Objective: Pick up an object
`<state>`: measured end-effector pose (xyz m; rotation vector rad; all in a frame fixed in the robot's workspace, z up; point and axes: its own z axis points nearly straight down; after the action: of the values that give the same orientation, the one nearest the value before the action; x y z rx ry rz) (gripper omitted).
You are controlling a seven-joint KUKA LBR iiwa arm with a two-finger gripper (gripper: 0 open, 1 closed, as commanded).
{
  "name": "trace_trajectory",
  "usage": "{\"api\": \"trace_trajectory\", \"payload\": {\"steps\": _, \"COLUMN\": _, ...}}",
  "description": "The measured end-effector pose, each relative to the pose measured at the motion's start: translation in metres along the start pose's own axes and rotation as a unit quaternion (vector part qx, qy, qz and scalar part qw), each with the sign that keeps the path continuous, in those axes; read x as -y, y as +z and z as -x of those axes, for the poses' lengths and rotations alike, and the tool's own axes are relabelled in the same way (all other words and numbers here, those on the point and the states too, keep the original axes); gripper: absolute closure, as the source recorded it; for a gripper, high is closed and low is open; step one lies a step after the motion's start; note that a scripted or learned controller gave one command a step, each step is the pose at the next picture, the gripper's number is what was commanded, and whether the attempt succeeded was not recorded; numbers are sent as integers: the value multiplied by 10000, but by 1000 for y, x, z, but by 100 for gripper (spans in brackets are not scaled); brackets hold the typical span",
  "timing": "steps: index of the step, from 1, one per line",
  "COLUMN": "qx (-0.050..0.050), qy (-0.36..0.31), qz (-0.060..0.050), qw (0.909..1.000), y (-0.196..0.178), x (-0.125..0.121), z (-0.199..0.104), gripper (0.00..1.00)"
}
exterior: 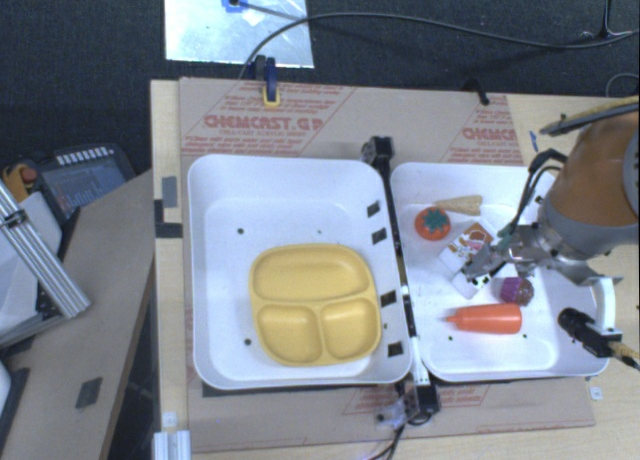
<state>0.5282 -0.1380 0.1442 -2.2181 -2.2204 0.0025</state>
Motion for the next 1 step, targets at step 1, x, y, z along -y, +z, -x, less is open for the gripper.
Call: {"api": "trace_trajectory", "payload": {"steps": 1, "qx": -3, "qy": -1, "qz": 3, "qw": 10000, "y": 53, "x": -2, "z": -11, "gripper": 0}}
